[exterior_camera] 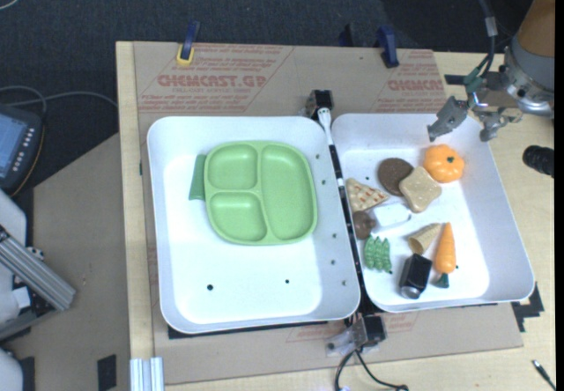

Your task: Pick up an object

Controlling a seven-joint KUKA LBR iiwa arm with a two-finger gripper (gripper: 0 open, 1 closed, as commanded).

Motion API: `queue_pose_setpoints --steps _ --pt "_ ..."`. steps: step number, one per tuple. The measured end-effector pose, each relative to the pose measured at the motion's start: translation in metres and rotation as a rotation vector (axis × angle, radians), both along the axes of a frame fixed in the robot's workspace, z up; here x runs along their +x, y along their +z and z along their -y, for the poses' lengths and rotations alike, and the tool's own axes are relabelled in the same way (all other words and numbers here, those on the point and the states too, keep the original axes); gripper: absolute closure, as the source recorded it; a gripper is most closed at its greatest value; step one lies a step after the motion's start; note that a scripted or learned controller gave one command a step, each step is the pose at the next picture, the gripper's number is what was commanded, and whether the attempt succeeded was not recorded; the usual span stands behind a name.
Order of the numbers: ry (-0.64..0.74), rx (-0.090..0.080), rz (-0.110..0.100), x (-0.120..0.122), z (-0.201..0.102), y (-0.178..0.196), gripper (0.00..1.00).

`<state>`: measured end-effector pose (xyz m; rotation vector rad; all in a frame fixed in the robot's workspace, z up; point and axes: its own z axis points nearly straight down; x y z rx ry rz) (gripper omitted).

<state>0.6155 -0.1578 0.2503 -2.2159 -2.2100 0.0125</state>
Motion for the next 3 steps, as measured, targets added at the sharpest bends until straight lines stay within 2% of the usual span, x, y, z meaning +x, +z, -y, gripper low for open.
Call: queue_pose_setpoints --steps 1,2,3 --pt "0.003 -0.002 0.014 0.002 0.0 0.008 0.0" --pt "0.003 -0.002 0.009 0.009 -0.001 -0.053 0.0" --pt "0.002 -0.002 0.009 0.001 0.005 -0.101 0.0"
